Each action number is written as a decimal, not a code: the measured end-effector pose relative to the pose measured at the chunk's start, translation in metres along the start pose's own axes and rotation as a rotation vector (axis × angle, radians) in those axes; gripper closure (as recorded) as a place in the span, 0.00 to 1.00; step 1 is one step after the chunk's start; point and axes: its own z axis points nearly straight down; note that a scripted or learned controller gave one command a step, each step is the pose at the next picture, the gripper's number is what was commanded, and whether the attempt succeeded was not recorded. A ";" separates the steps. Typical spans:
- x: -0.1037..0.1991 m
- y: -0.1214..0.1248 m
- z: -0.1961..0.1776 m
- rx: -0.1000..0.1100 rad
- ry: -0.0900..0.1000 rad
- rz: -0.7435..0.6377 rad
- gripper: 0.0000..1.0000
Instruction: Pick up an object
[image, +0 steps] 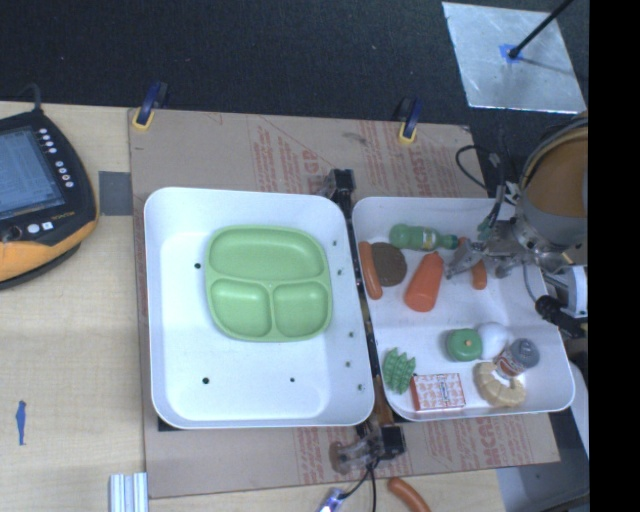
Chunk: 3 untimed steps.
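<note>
1. Orange carrot lies in the right bin, among other toys, not lifted.
2. Hand hovers low just beside it; grip state: cannot tell.
3. Picking is not yet done.

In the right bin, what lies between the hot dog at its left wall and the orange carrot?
The camera view shows a brown round patty between the hot dog and the carrot, close beside the hot dog.
</note>
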 end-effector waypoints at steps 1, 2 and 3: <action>-0.001 0.000 -0.011 0.000 -0.002 -0.002 1.00; 0.035 0.008 -0.087 -0.003 0.002 0.001 1.00; 0.115 0.024 -0.135 -0.003 0.003 0.001 1.00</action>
